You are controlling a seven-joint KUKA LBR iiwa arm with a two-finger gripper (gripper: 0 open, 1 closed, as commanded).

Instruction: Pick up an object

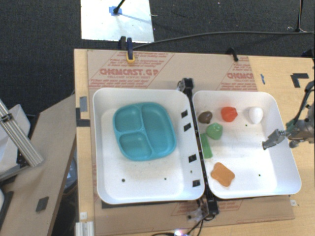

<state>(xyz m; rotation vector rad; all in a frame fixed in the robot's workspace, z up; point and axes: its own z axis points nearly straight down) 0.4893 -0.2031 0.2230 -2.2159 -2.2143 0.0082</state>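
The right bin (283, 173) holds several small objects: a brown lump (205, 116), a red-orange piece (229, 113), a white egg-like ball (255, 114), a green round piece (214, 131) above a green strip (206, 146), and an orange slab (222, 174). My gripper (273, 140) reaches in over the bin's right side, well to the right of the green pieces and below the white ball. It touches none of the objects, and nothing is seen in its grasp.
The left bin (108, 181) holds a teal divided plate (144, 131). A black divider with clips (194, 141) joins the two bins. A cable (221, 36) crosses the bench at the back. White bin floor lies bare between the gripper and the objects.
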